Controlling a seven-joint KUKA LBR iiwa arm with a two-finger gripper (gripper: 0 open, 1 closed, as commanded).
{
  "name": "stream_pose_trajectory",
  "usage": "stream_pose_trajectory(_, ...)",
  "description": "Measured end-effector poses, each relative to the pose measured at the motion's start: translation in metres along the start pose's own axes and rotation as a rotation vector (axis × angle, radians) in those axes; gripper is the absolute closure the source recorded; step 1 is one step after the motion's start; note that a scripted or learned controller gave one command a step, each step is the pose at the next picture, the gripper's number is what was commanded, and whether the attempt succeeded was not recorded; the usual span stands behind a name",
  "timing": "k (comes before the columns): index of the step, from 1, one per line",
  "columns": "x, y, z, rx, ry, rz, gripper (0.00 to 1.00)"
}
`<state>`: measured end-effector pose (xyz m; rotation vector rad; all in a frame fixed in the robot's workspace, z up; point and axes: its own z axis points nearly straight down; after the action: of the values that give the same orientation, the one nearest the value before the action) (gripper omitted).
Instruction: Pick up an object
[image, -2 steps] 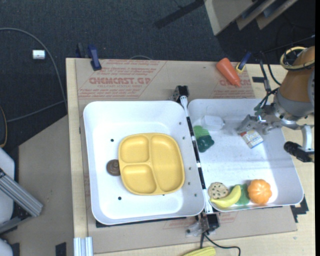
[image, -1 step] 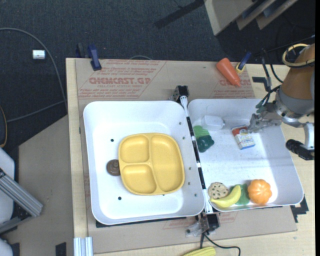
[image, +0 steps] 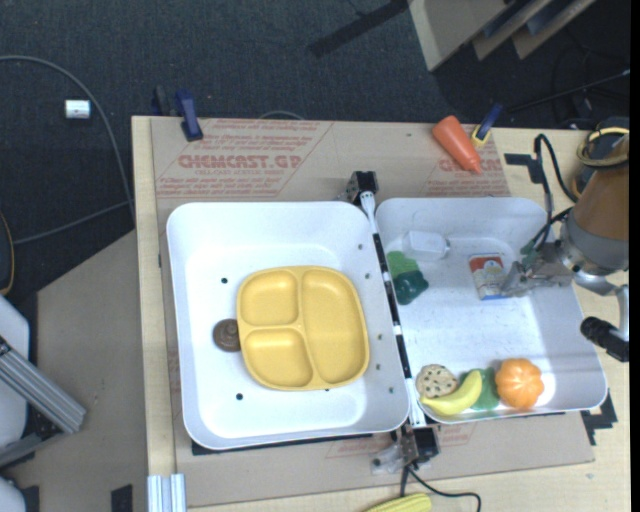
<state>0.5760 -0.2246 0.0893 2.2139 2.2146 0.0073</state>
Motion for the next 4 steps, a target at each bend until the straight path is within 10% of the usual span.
stream_pose_trajectory(1,0.027,0.063,0.000,0.000,0.000,-0.001,1.00)
stream_pose_trajectory(3,0.047,-0.085,0.000,0.001,0.001,0.001,1.00)
stream_pose_trajectory(4,0.056,-0.093,-0.001,-0.002,-0.002,0.002,1.00)
